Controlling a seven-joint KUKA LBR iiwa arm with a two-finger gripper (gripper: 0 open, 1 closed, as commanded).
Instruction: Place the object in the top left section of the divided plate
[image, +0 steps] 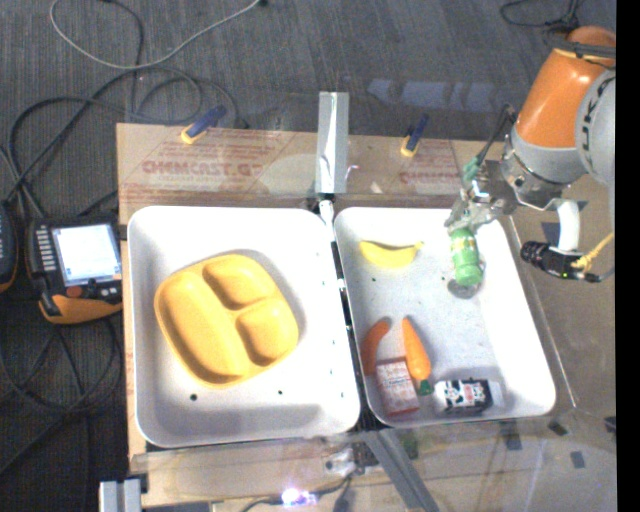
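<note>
A yellow divided plate (228, 317) lies in the left bin (150, 400), with its top left section (237, 281) bare. In the right bin (530, 350), a green bottle (466, 262) stands upright near the back right. Its pale top sits between the fingertips of my gripper (466, 222), which comes down from the right and is shut on the bottle's top. A small shadow lies right at the bottle's foot.
The right bin also holds a banana (389, 253), a carrot (415, 351), a red pepper-like piece (374, 343), a small red box (397, 388) and a black and white packet (464, 395). A metal post (332, 140) rises behind the bins' shared wall.
</note>
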